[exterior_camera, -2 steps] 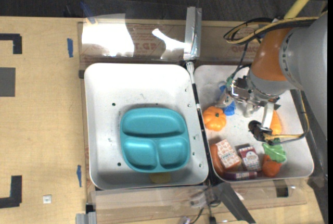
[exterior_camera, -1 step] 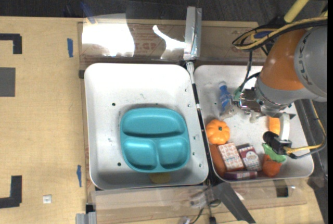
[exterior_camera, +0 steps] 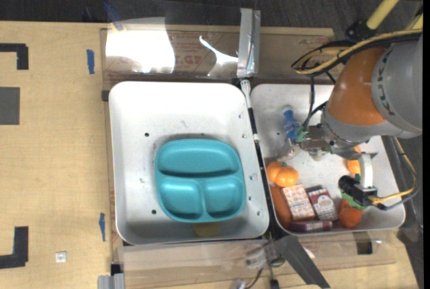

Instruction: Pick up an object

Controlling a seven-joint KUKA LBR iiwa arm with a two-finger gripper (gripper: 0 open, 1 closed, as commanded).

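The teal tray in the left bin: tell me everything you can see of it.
The teal tray is a rounded-rectangle dish that looks like smooth moulded plastic, with raised ridges dividing it into three compartments: one wide one along the far side and two smaller ones side by side along the near side. It lies flat, open side up, on the floor of the left white bin, nearer the bin's front wall. A small yellowish object peeks out at its near edge; whether they touch cannot be told.
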